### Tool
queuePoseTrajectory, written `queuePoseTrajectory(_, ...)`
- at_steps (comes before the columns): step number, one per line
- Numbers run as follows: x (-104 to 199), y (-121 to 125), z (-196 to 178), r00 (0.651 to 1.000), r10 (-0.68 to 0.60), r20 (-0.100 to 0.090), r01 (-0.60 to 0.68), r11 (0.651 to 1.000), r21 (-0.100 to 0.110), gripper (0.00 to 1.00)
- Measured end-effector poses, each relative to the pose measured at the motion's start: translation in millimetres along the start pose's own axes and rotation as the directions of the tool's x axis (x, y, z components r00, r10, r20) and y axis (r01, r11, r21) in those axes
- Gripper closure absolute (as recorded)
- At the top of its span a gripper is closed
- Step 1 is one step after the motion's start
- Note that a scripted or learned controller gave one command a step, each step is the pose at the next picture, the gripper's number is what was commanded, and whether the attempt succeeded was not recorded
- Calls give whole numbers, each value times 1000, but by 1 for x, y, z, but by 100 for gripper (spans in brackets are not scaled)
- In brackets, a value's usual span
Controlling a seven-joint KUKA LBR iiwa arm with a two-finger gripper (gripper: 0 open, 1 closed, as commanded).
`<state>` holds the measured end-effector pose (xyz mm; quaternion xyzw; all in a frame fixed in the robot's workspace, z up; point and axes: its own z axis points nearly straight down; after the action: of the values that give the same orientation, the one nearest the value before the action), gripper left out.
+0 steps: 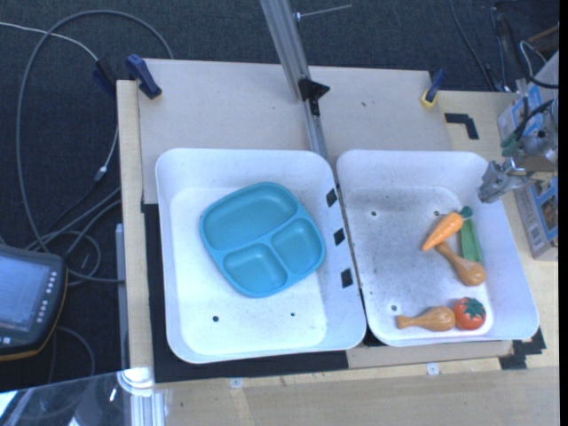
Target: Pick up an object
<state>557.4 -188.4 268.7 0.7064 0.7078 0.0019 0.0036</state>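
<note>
The right bin point(390, 180) holds several toy foods near its right side. An orange carrot point(444, 230) lies tilted, with a green piece point(469, 240) right beside it. Below them lies a brown drumstick point(462, 264). A second drumstick point(426, 319) rests by the front wall, next to a red tomato point(470, 314). My gripper point(493, 182) hangs at the right bin's far right rim, above and to the right of the carrot, with nothing seen in it.
The left bin point(191, 327) holds a blue divided plate point(262, 238). A metal pole point(288, 38) slants down to the gap between the bins. Blue and yellow clamps point(142, 75) sit at the bench's back corners. Cables and a pendant point(27, 300) lie on the floor at left.
</note>
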Motion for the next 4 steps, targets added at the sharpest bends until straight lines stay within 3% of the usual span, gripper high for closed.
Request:
queuePoseTrajectory(3,173,37,2,1000,-6,-5,6,1000,6,100)
queuePoseTrajectory(4,226,45,27,1000,-4,-5,4,1000,12,100)
